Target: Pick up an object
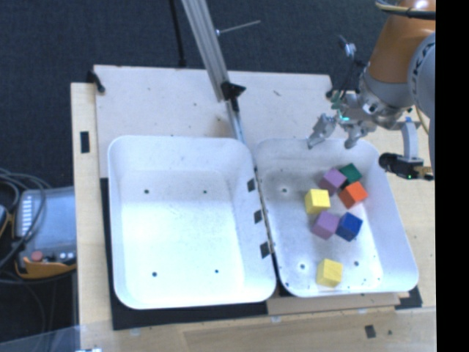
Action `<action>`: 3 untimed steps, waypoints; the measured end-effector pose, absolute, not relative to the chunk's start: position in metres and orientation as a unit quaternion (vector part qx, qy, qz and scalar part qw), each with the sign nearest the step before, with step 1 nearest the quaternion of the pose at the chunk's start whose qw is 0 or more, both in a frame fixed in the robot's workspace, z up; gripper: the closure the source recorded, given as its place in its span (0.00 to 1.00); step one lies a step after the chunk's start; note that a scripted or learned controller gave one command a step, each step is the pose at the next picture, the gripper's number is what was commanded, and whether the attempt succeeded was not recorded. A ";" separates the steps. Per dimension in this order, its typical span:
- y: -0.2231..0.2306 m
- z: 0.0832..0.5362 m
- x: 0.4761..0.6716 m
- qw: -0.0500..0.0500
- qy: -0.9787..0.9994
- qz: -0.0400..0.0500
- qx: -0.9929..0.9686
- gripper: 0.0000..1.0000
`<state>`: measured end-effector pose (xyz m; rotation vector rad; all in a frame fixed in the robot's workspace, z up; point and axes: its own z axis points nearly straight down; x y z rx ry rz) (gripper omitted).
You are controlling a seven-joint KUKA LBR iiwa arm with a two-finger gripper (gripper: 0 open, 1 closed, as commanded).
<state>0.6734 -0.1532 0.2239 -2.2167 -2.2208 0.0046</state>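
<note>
Right bin (396, 270), near edge: a lone yellow cube (330, 272) sits just inside the front rim, apart from the rest.

Mid-bin, toward the right wall: a loose cluster. A purple cube (325, 224) and a blue cube (349, 226) touch or nearly touch side by side. Just behind them a second yellow cube (317, 200), then an orange cube (354, 193). Furthest back in the cluster, a lighter purple cube (335, 179) with a green cube (351, 172) tucked against it. All rest flat on the bin floor.

Left bin (183, 152): holds no blocks, only specks on the white floor.

Far edge of the right bin: the gripper (334, 136) hangs over the back rim, fingers spread apart and pointing down, nothing between them. It is above and behind the cluster, clear of every cube. The grey arm with the orange band (399, 28) comes in from the far right corner of the bench.

Step in hand, as I judge it: approach; no grasp is made yet. Next move calls for carrying the gripper forward over one cube and descending. The near yellow cube is the cleanest target, standing alone. The green and light purple pair are closest to the tool but crowded, so a finger could land on a neighbour and push rather than grip.
</note>
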 end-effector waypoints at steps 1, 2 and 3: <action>-0.154 0.228 0.674 -0.001 -0.709 0.001 -0.705 0.00; -0.149 0.184 0.670 0.001 -0.710 0.002 -0.705 0.00; -0.160 0.133 0.671 -0.003 -0.707 0.000 -0.707 0.00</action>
